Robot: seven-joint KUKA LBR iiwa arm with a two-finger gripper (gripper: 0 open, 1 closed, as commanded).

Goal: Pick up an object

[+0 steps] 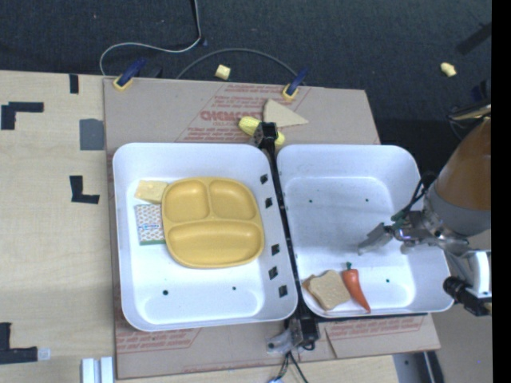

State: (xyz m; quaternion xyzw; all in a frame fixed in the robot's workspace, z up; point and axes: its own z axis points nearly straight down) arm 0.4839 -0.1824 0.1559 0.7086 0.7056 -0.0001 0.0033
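Leftmost on the bench (48, 238), bare wood with black marks, nothing to pick.

Left bin (128, 214): yellow tray (212, 222) sits flat in the middle, three compartments, all look empty. A pale yellow wedge (149, 190) and a small patterned card (148, 223) lie tucked against the tray's left edge, touching or nearly so. Both lie low and tight to the tray, so my guess is they're awkward grabs from that side.

Between the bins: a black divider (275, 222) runs down the seam. Above it on the cardboard (335, 118), a yellow piece (250, 124) and a tan wedge (283, 114) sit outside both bins, likely out of play.

Right bin (399, 162): bread slice (327, 290) and carrot (357, 289) lie side by side near the front wall, just beside each other, possibly touching. Rest of the floor is bare. These are the candidate targets; the carrot is nearest the arm.

Arm (471, 182) comes in from the right over the bin's right wall, orange band high, wrist angled down and toward the left. Gripper (383, 236) is low over the bin floor, up and right of the carrot, apart from it. One finger (370, 241) shows as a grey blade pointing left-down; can't tell whether the jaws are spread or closed, too small and blurred. Nothing visible between them.

Judgement: no grasp yet. Tip is off-target; it needs to shift toward the front wall to reach the carrot. Risk: bread right next to it, and the front wall limits room for the fingers.
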